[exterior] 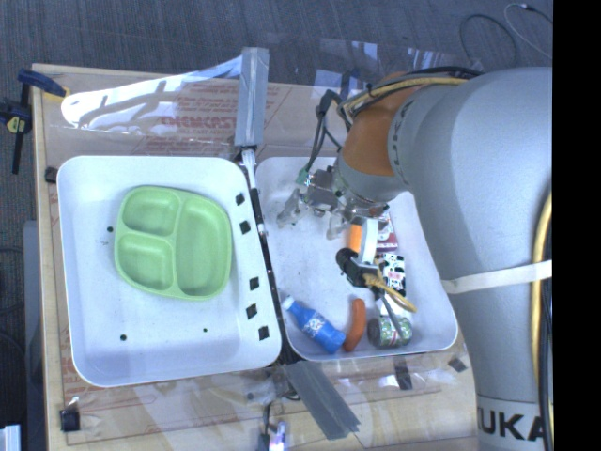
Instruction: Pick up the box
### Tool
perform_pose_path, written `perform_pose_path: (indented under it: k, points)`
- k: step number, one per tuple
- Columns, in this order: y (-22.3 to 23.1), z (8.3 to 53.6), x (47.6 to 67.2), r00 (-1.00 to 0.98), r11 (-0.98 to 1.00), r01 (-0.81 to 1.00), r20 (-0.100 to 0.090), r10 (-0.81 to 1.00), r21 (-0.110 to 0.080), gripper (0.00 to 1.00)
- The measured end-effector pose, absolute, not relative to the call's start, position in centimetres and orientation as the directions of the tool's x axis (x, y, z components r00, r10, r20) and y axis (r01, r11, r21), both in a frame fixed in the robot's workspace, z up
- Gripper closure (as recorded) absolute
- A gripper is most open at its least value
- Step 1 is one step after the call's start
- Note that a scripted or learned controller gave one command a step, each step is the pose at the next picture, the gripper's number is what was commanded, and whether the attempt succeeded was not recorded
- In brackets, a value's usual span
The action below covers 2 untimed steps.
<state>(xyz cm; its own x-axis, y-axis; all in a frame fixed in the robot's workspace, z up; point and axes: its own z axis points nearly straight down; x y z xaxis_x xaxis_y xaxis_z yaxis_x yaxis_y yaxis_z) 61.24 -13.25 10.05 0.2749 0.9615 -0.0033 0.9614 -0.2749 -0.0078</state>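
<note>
The arm (470,205) is the largest thing here, a grey bulk coming in from the right and covering the right bin's far right corner and right rim. Its orange band (368,144) sits above the wrist, with cables looping over it. Below the wrist the gripper (315,205) hangs over the far part of the right bin; its metal parts blur together, so I cannot tell whether it is apart or together, and nothing can be made out in it.

2 white bins lie side by side on the bench (150,101). The left bin (84,346) holds 1 green tray (174,241) with 3 compartments, lying flat left of the bin's middle.

The right bin (300,266) holds a cluster along its right and near sides. The box (387,269), white with dark print, lies at the right side, partly hidden by the arm and by an orange item (357,238) just left of it, so its full outline is hard to read. A black piece (349,269) lies against it. Near the near rim lie a blue bottle (313,325), a reddish sausage-like item (355,323) beside it, and a small can (390,329) further right. A yellow strip (399,299) above the can is too small to name.
</note>
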Motion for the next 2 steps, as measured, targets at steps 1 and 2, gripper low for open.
perform_pose_path:
  k: [1, 2]
  points:
    - [-12.1, 9.0, 58.2, 0.273, -0.273, 0.962, -0.002, 0.962, -0.007, 0.00]
    - [-12.1, 9.1, 59.6, 0.317, -0.317, 0.948, -0.002, 0.948, -0.003, 0.00]
